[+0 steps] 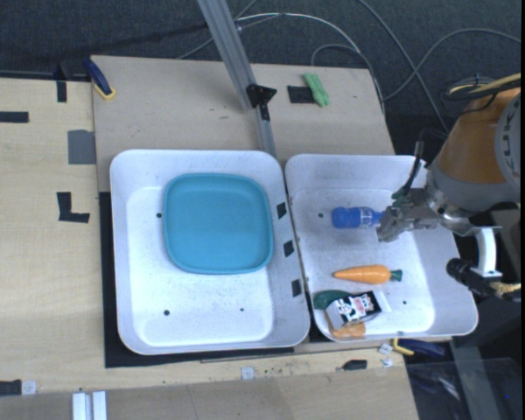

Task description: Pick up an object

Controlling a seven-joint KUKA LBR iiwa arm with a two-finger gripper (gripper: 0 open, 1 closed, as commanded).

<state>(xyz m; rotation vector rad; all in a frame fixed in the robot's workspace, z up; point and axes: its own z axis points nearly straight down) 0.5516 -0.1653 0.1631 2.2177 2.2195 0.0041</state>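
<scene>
In the right bin lie a blue bottle on its side, an orange toy carrot with a green top, and a small black-and-white packet at the front beside a green piece and an orange bit. My gripper hangs over the right bin, its tip right at the bottle's right end. The view does not show whether it touches the bottle.
The left bin holds a turquoise square plate. A slanted metal post stands behind the bins. A green clip and a blue-yellow clamp sit on the bench's back edge. Cables trail at the back right.
</scene>
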